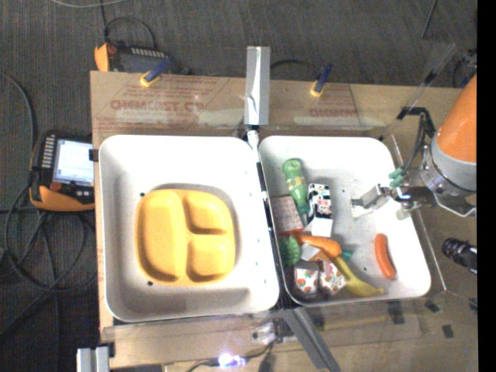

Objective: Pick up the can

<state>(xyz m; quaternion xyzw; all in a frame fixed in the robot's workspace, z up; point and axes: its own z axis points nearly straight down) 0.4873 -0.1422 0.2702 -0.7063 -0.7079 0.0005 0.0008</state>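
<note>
Over the right bin [403, 177], near its right wall and about halfway along it, you see the gripper [380, 198] reaching in from the right, with the arm [461, 142] and its orange band behind it. Whether its fingers are spread or closed you cannot tell at this angle, and nothing shows between them.

Look for the can [319, 200] near the middle of the same bin, left of the gripper and apart from it: a short black-and-white patterned cylinder, lying just beside a green bottle [293, 175] that points toward the bin's far wall. A white block [321, 228] sits just below the can.

Toward the bin's near edge you have a crowded heap: an orange carrot-like piece [320, 244], a yellow banana [354, 280] and a small printed carton [308, 278] near the near left corner, all touching or overlapping. An orange-red sausage shape [384, 256] lies alone near the right wall, below the gripper.

On your left bin [116, 161], a yellow divided tray [186, 234] rests near the middle.
</note>
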